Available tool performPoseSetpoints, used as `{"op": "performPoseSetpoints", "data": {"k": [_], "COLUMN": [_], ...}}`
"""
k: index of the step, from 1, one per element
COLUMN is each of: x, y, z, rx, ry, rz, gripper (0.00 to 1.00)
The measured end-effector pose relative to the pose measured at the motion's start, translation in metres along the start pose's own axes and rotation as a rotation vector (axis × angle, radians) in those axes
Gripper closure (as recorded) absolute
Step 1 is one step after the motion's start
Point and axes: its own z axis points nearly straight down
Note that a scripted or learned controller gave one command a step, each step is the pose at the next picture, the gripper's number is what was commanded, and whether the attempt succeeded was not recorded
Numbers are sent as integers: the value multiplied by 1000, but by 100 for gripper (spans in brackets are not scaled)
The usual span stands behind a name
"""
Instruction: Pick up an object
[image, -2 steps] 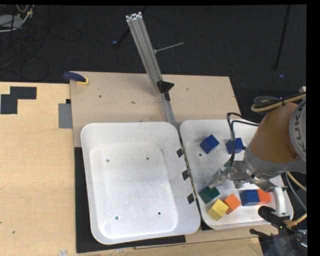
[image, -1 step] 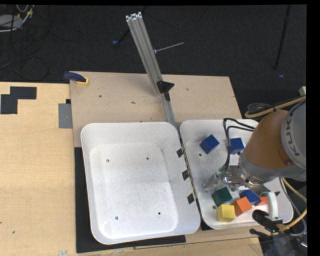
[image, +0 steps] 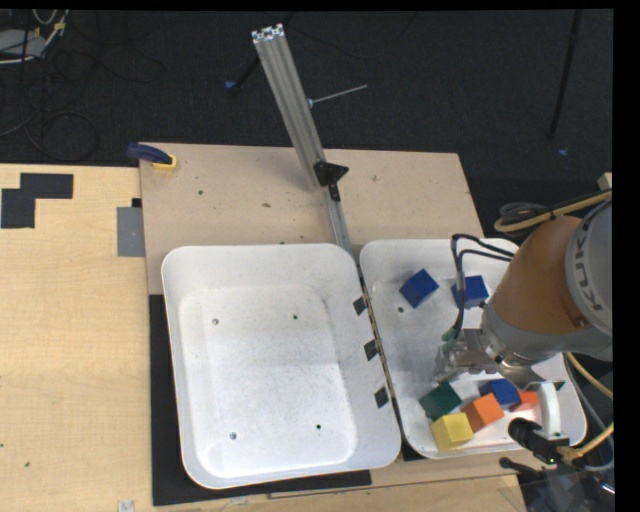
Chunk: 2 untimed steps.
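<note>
Blocks (image: 462, 412) sat packed close under the gripper (image: 452, 362), so it could bump one away; I could not tell if it was apart or together.

The arm's orange band (image: 540, 285) and grey wrist cover the right side of the right bin (image: 385, 262), hiding its far wall. The gripper (image: 455, 362) is small and dark against the bin floor; its parts blur together. A blue cube (image: 471, 291) sits partly behind the arm. Another blue block (image: 500, 392) is half covered. The arm itself is cut off at the right.
</note>
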Motion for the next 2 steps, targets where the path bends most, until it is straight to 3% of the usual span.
{"op": "performPoseSetpoints", "data": {"k": [2], "x": [6], "y": [8], "z": [-108], "rx": [-7], "ry": [-2], "rz": [-10], "gripper": [100]}}
